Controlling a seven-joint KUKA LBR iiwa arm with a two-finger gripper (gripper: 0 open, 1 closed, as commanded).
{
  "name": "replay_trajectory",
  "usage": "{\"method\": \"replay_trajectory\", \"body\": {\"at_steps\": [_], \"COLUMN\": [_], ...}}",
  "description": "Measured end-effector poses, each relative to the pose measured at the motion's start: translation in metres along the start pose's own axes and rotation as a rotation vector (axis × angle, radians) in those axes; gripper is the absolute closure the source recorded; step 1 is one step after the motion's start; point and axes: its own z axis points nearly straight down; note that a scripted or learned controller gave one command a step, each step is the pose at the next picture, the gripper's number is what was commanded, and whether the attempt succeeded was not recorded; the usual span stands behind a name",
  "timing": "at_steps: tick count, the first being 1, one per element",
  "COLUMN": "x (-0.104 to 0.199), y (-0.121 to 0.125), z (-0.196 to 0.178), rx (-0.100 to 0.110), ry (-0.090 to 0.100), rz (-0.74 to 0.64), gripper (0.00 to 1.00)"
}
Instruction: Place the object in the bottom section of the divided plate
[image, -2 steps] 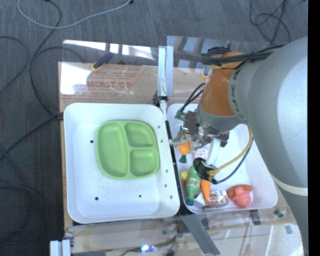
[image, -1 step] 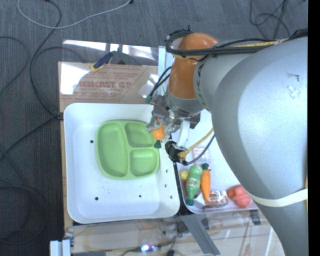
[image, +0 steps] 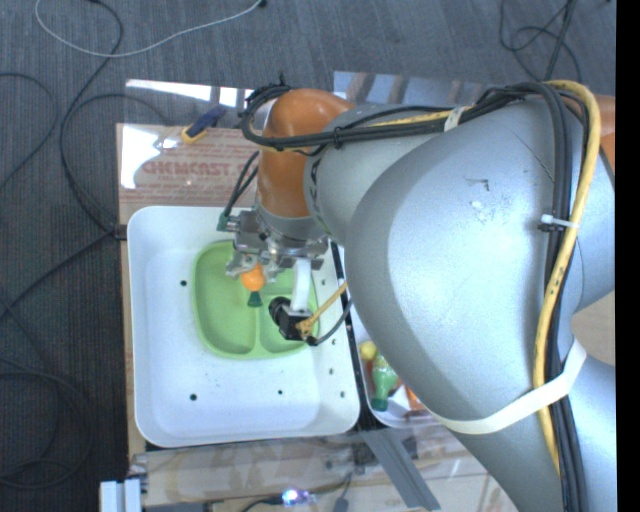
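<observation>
A green divided plate (image: 228, 318) lies in the left white bin (image: 170, 330). My gripper (image: 256, 272) hangs over the plate's upper right part, below the orange wrist band. A small orange object with a green tip (image: 254, 281) sits between the fingers, just above the plate. The arm hides the plate's right side.
The big grey arm covers most of the right bin (image: 385, 395), where a few small coloured objects (image: 380, 378) peek out at its left edge. A cardboard sheet (image: 185, 165) lies behind the left bin. Cables trail on the dark floor around the bench.
</observation>
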Motion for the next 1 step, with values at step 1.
{"method": "replay_trajectory", "body": {"at_steps": [1], "x": [0.0002], "y": [0.0001], "z": [-0.0003], "rx": [-0.001], "ry": [0.0], "rz": [-0.001], "gripper": [0.0]}}
